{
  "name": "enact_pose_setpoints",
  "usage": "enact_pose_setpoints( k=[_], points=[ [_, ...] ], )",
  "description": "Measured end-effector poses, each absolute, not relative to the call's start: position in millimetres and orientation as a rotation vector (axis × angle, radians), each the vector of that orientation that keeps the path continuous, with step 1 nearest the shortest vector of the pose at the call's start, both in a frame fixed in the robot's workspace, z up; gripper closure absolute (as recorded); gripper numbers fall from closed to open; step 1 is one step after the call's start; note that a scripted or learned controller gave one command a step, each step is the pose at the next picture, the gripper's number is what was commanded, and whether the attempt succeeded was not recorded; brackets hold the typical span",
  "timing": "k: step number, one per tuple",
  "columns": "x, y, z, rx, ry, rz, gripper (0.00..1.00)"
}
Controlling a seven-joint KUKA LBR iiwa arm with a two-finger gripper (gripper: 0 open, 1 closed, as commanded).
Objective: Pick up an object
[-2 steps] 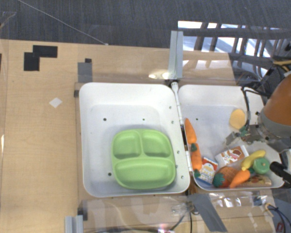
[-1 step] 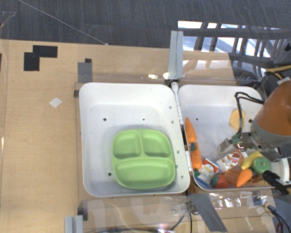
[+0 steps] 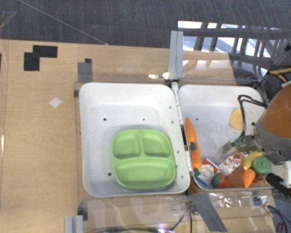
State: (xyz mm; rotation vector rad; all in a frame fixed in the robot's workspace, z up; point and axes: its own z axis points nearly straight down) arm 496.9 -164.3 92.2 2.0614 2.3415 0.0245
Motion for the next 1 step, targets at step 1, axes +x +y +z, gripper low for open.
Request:
enact_pose_setpoints(
  k=[1],
  points=[
    [493.0, -158.5, 91.5, 2.328, 2.089, 0.017, 0.0]
  ],
)
